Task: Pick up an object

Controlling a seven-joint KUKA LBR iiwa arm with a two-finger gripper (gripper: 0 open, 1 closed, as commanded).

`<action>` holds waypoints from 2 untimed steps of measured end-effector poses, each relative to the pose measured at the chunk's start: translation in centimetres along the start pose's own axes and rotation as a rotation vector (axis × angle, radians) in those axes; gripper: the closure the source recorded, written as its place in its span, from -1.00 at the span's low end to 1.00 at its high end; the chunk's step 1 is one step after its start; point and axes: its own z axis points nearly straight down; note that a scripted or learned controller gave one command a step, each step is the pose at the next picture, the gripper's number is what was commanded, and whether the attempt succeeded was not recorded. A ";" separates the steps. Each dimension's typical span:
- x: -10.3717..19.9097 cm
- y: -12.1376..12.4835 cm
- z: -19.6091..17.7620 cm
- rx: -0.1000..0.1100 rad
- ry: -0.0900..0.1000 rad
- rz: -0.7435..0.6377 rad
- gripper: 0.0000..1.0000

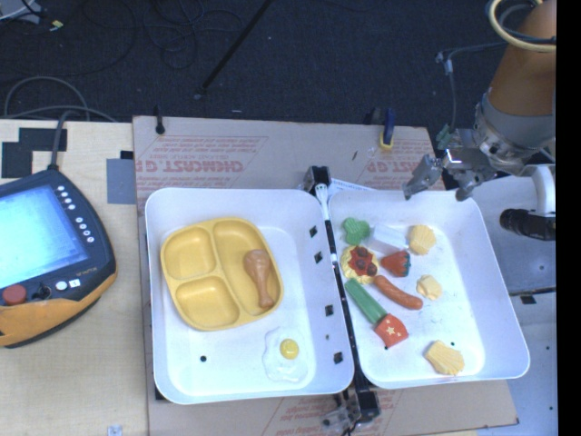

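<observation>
Gripper [445, 178] spread wide and holding nothing, poised above the far edge of the right bin [495, 271], as I watch from my remote station. No object sits between its fingers, so the pick is, by my reading, not yet begun.

Toy food lies scattered in that bin: a green leafy piece [356, 231] at the far left, a pizza slice [360, 262], a red strawberry [396, 263], a sausage [399, 292], a green cucumber [365, 302], a red block [391, 330] and three yellow pieces, the farthest one [421, 239] lying nearest the gripper.

In the left bin [172, 352], a yellow divided tray [195, 275] carries a drumstick [260, 275]; a fried egg [286, 350] lies near the front.

I judge that far yellow piece the likeliest target: probably light, stiff plastic, smooth and apt to slip. I would close across its narrow width, centred, since it stands apart from its neighbours.
</observation>
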 end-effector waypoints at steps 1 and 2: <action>0.0 0.0 -1.0 0.001 0.001 -0.001 1.00; 7.7 -1.9 5.4 0.008 0.004 -0.004 1.00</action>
